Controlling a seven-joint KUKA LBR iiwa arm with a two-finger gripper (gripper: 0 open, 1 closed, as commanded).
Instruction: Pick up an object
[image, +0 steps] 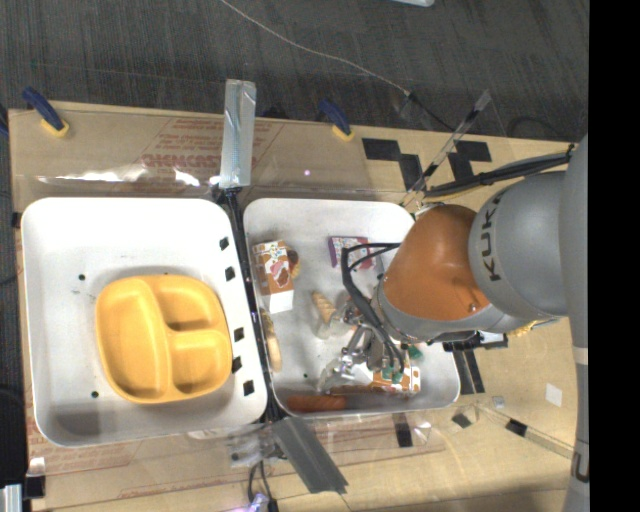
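Camera view shows two white bins side by side on a bench. The left bin (40, 240) fills the left half of the frame and holds a yellow divided tray (160, 335), which lies flat near its middle. The right bin (300, 215) is in the centre and right of the frame and holds several small things.

From the right edge the grey arm (540, 250) reaches in, and its orange band (435, 270) hangs over the right part of the right bin. Below the band, the claw (362, 362) is low in the lower middle of this bin. Whether it is spread or pressed together cannot be told, because the metal parts there are small and blurred.

Just beside the claw, to its lower right, lies a small colourful carton (398, 380), touching it or almost. A brown snack packet (274, 264) lies to the upper left of the claw, well apart. A purple packet (347, 245) is above it, near the band. A pale piece (324, 306) lies between them. A reddish stick (318, 403) lies along the bottom wall.
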